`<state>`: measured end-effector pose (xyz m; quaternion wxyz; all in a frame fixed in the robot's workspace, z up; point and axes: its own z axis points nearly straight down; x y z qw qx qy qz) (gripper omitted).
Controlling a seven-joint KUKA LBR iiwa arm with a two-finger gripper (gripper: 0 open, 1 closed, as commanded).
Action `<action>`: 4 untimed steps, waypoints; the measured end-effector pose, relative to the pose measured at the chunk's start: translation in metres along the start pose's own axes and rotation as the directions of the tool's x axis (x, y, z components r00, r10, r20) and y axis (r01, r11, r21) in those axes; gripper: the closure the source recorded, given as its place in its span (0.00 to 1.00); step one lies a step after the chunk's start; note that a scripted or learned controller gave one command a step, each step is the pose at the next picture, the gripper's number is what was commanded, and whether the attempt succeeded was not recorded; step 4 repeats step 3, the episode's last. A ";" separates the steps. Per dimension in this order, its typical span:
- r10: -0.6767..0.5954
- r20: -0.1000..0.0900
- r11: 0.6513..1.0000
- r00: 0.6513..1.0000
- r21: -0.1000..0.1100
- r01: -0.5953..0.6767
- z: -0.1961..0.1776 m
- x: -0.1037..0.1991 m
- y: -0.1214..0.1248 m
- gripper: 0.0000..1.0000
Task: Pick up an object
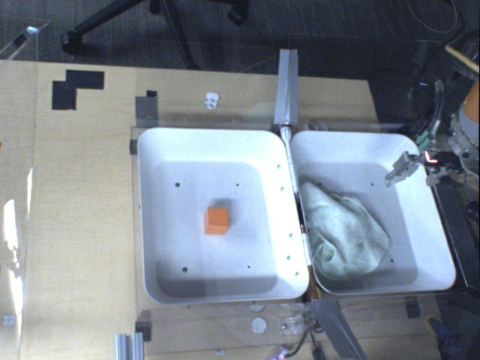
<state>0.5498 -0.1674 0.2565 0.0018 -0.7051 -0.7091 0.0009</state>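
Two candidates: orange cube mid left bin, crumpled grey-white cloth in right bin. Gripper at far right edge, grip unclear. Approach step; next descend onto cloth.

One fixed camera here, perched high above the bench and looking down at a slant, far enough back to take in both white bins whole. The left bin sits near the middle of the picture, the right bin runs toward the right edge. Dark carpet fills the far strip along the top; the near bench edge falls at the bottom.
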 end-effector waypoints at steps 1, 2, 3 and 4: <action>-0.012 0.001 1.000 1.000 -0.002 0.012 0.155 -0.025 0.038 0.00; -0.013 0.001 1.000 1.000 -0.005 0.013 0.146 -0.025 0.040 1.00; 0.005 0.001 1.000 1.000 -0.007 -0.005 0.032 0.035 0.066 1.00; 0.005 0.001 1.000 1.000 -0.007 -0.005 0.032 0.035 0.066 1.00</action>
